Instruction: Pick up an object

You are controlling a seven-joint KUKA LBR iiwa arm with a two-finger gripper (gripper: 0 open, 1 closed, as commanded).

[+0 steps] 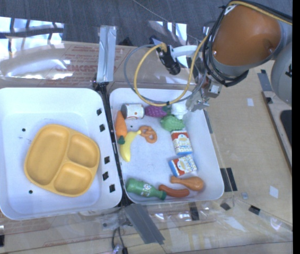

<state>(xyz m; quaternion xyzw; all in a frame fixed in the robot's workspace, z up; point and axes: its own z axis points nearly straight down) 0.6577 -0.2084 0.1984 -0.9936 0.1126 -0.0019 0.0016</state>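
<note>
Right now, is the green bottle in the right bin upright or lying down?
Lying down. The green bottle lies lengthwise on the right bin's floor along the near wall, next to the sausage.

Bench (245,142) is a light tan surface with two shallow white bins sitting right on it, side by side and touching. The right bin (211,152) sits just below the gripper (199,102), the left bin (1,142) is well off to its left. Behind both, up and left of the gripper, lies what looks like foil-taped cardboard (49,60), though glare makes it hard to tell.
</note>
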